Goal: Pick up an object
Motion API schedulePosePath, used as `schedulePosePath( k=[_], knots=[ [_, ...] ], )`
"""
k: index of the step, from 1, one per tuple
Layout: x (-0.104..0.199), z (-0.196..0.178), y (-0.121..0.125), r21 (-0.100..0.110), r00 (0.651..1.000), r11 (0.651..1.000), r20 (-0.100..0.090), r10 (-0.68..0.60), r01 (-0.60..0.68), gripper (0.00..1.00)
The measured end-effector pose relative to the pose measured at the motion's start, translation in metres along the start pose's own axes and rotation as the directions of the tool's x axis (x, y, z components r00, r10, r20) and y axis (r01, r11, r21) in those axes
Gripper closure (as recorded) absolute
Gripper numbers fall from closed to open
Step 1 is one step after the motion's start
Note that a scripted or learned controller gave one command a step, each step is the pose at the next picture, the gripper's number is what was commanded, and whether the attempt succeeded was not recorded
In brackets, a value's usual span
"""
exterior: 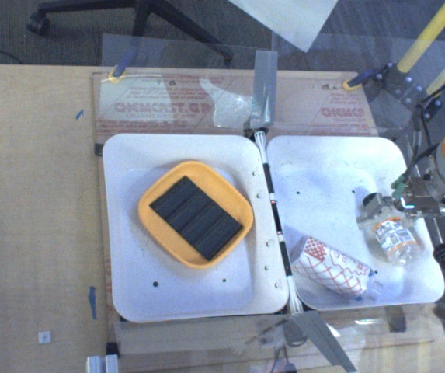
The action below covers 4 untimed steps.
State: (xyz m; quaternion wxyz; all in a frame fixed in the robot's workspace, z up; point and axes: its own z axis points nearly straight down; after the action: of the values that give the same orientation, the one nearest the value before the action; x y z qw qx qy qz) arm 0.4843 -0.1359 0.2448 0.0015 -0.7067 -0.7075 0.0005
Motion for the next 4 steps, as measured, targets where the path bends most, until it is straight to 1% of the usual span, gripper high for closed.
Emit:
schedulePosePath(
  k=[1,2,3,4],
  knots=[
    [-0.061,0.109,0.047,-0.034,0.947,0.946,0.025,-0.321,0.321,0.0],
    [-0.066,0.111,0.053,-0.047,0.95,0.949,0.032,-0.31,0.311,0.0],
    [-0.069,0.079,0.057,-0.005,0.962,0.962,0.004,-0.272,0.272,0.0],
    [-0.045,0.114,0.054,-0.027,0.946,0.945,0.012,-0.325,0.326,0.0]
  ],
)
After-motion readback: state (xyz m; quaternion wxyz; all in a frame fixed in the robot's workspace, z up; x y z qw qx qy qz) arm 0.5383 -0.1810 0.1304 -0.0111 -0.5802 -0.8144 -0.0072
